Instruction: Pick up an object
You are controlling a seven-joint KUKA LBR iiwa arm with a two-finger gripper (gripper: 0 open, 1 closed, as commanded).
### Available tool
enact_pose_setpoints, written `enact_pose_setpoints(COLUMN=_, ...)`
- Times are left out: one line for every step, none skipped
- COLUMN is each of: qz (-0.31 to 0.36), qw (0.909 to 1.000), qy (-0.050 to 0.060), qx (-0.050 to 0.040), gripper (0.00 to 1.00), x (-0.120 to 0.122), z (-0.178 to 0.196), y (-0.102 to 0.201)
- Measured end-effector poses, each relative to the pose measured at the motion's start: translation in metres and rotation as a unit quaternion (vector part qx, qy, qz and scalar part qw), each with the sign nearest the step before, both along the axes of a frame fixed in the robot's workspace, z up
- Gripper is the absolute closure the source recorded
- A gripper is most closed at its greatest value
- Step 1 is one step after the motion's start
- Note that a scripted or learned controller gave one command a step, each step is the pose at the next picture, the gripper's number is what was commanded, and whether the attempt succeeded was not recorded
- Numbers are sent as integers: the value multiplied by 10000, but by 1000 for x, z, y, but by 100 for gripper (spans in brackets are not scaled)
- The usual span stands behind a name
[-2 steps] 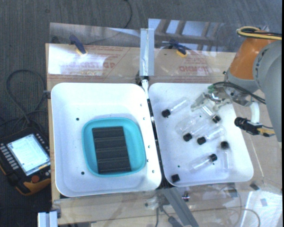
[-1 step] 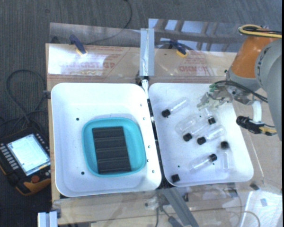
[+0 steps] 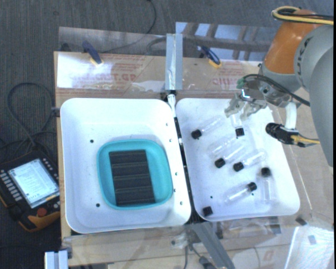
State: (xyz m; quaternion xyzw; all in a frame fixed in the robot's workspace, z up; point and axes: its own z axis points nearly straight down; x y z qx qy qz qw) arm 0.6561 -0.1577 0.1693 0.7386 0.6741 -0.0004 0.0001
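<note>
Gripper hovers over the right bin's far rim; its grasp cannot be told. Clear, black-capped vials lie scattered below. A teal ribbed tray fills the left bin.

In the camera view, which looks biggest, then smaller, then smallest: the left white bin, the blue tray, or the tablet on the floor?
1. Left bin
2. Blue tray, sitting inside that bin
3. Tablet, on the floor, so farther from the camera; it may look smaller than it is.

Gripper hangs low (fingers seemingly slightly apart)
</note>
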Motion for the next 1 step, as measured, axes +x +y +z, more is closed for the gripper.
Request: enact_pose_setpoints(qz=-809, qw=9967, qy=5, qx=-4, gripper=100, x=-5, z=72, y=48)
